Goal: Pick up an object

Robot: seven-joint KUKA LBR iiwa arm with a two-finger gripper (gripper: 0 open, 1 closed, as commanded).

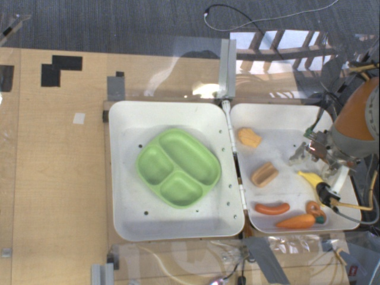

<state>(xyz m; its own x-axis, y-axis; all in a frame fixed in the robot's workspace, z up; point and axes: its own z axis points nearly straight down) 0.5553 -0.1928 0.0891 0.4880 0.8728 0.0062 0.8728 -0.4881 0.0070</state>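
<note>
Two white bins sit side by side on the bench. The left bin (122, 159) holds one green divided plate (178, 168), three compartments, lying flat near the middle with bare white floor all round it. The right bin (279, 114) holds six toy foods: one pale croissant-like pastry (249, 138) near the top left corner, one hot dog in a bun (264, 174) below it, one red sausage (272, 208) lower still, one carrot (295, 221) along the bottom edge, one small orange round piece (314, 208) just above the carrot's right end, and one banana (310, 179) toward the right wall.

The upper middle of the right bin is open floor; the lower right corner is crowded, carrot and round piece close to the rim.

The arm (359, 114) comes in over the right rim. Its gripper (314, 150) hangs over the bin's right side, just above the banana and apart from it, nothing between its fingers. How wide they stand I cannot tell.
</note>
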